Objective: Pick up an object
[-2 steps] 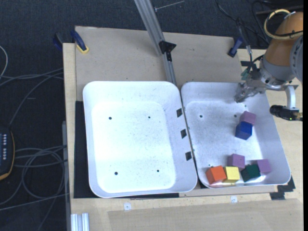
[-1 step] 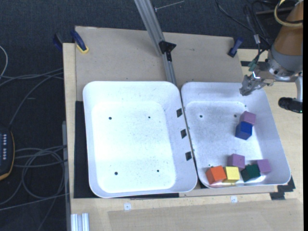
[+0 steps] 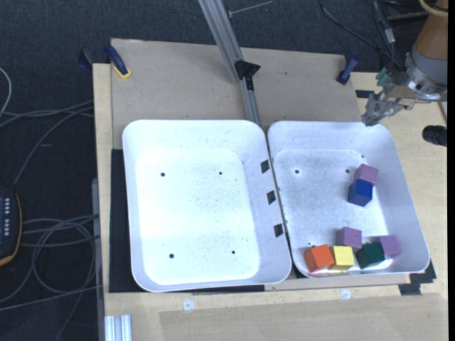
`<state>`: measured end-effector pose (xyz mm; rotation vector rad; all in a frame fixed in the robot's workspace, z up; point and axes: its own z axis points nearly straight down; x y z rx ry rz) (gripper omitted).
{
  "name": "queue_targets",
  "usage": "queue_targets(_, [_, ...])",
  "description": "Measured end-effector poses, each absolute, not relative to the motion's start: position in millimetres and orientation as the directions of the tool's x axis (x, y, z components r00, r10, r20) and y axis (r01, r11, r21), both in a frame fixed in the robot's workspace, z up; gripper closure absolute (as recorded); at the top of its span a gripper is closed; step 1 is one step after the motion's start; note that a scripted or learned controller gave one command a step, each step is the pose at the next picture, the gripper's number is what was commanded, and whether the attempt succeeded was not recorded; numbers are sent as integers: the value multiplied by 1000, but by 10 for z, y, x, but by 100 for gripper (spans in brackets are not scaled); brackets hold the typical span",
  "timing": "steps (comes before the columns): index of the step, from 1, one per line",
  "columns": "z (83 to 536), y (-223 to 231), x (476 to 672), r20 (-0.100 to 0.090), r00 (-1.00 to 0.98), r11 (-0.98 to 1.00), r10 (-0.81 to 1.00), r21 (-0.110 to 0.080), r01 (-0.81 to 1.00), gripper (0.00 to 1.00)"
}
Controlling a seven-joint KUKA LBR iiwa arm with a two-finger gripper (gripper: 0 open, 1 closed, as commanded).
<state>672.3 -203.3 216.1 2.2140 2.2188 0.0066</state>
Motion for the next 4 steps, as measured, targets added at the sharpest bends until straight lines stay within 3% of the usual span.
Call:
queue_targets(1, [2717, -2033, 6740, -3, -2, 2, 1000, 9, 1000, 100])
queue_targets(2, [2760, -1499, 6675, 2, -6, 6, 1000, 0, 1000, 100])
queue_targets(4, [2829, -431, 6745, 3, -7, 7, 1000, -1, 1000, 100])
